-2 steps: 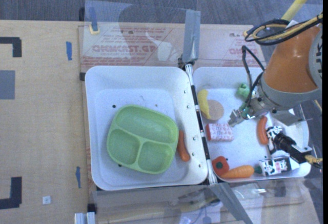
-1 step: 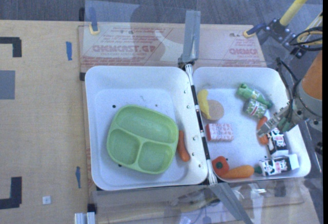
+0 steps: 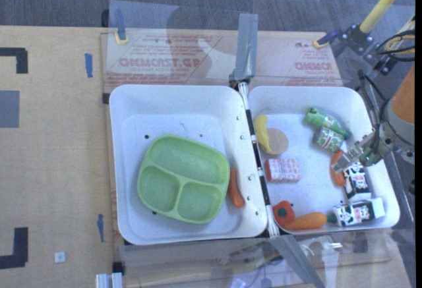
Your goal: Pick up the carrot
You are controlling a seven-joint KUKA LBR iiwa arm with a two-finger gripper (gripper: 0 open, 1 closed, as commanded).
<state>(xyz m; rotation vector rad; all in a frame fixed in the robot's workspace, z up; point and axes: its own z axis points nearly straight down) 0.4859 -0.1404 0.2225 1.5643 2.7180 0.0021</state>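
Note:
An orange carrot [image 3: 308, 221] lies along the front wall of the right bin [image 3: 300, 97], next to a red piece with a green top [image 3: 283, 211]. A second slim orange piece [image 3: 235, 188] lies in the left bin [image 3: 175, 97] against the right rim of the green divided plate [image 3: 181, 178]. My gripper [image 3: 353, 157] is low at the right side of the right bin, open, nothing between its fingers. A small orange item [image 3: 337, 173] lies just to its left. The carrot is well forward and left of the gripper.
The right bin also holds a banana [image 3: 263, 133], a brown round [image 3: 277, 142], a pink packet [image 3: 283, 169], a green bottle [image 3: 324, 119], a green can [image 3: 328, 140] and two milk cartons [image 3: 357, 179] [image 3: 359, 212]. The arm enters from the right.

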